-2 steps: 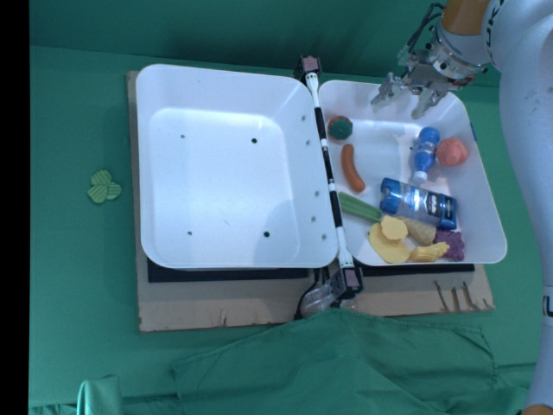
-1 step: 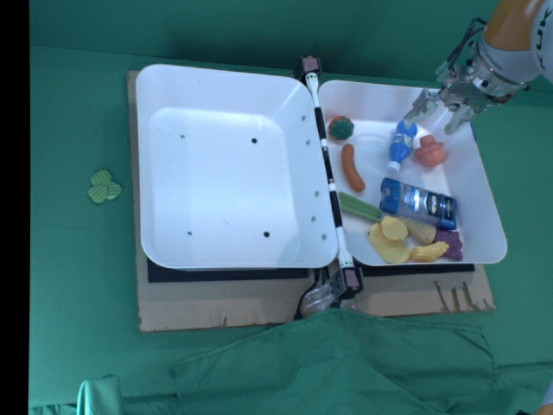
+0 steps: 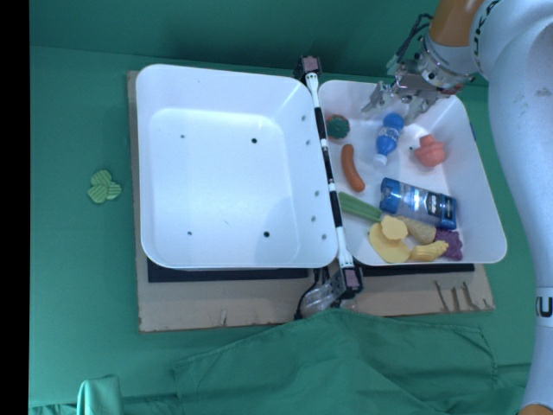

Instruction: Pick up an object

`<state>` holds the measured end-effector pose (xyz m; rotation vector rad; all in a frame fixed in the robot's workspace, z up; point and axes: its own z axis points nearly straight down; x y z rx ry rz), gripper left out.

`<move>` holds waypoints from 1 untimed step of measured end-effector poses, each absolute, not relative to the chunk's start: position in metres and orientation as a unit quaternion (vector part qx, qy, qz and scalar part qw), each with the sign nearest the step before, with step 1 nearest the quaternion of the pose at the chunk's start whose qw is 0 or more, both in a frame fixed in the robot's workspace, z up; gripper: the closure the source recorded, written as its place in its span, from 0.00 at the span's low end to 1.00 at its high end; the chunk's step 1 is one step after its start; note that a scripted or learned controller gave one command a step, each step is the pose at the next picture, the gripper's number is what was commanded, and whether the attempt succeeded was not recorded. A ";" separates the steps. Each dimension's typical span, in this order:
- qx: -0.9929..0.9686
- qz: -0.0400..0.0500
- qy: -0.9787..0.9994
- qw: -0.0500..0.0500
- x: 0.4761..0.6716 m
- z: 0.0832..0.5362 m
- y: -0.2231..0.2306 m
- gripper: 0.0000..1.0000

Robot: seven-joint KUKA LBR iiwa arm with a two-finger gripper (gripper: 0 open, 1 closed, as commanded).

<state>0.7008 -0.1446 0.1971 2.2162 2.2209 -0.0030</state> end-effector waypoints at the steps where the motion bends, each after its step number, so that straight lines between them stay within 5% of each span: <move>1: 0.709 0.004 0.706 0.009 0.651 0.186 -0.135 0.00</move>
